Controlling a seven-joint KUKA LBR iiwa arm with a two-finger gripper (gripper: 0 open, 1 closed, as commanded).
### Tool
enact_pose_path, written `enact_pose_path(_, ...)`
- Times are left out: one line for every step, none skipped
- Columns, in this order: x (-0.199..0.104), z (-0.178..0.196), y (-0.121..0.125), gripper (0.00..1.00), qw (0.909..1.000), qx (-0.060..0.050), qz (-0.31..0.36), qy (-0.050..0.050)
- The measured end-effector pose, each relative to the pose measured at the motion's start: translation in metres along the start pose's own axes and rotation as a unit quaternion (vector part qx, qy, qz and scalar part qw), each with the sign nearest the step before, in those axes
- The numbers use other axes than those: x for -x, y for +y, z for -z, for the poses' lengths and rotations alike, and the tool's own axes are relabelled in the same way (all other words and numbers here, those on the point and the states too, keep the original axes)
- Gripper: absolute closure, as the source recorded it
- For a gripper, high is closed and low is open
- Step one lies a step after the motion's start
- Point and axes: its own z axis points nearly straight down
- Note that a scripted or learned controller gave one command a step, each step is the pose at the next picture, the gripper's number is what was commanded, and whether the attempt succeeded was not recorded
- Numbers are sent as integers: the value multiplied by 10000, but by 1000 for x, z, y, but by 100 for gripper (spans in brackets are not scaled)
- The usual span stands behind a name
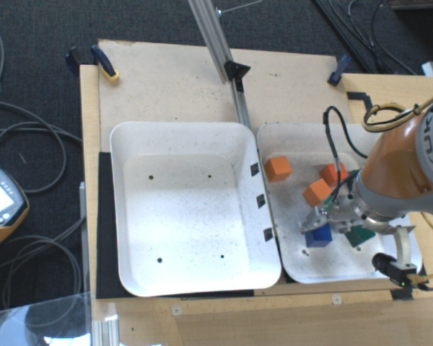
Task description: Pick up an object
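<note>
Blue block [318, 236]: small cube, lying on the floor of the right bin [292, 265], just below and to the right of that bin's centre, directly under the pincer [323, 218]. Judged light, rigid, with flat matte faces that should not slip; best taken across two opposite flat sides, square-on, so it does not twist out.

Items, left to right, all placed relative to the blue block:

- Left bin [123, 193]: white, shallow, well to the left, speckled floor.
- Orange block [278, 168]: up and to the left, apart from it, lying alone near the right bin's upper wall. Same handling judged; the easiest alternative, with free space on all sides.
- Second orange block [317, 192]: just above, close to the pincer.
- Third orange block [333, 173]: further up and slightly right, partly behind a cable.
- Green piece [359, 235]: just to the right, partly hidden under the arm [393, 168]; shape unclear.
- Pincer: low over the blue block; whether it is spread or closed, or has hold of anything, cannot be told.

Bench [166, 85]: pale board carrying both bins.

Writing, brands, labels: none legible on the blocks or bins.
</note>
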Motion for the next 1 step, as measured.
enact_pose_path(15, 85, 20, 0, 10000, 85, 17, -29)
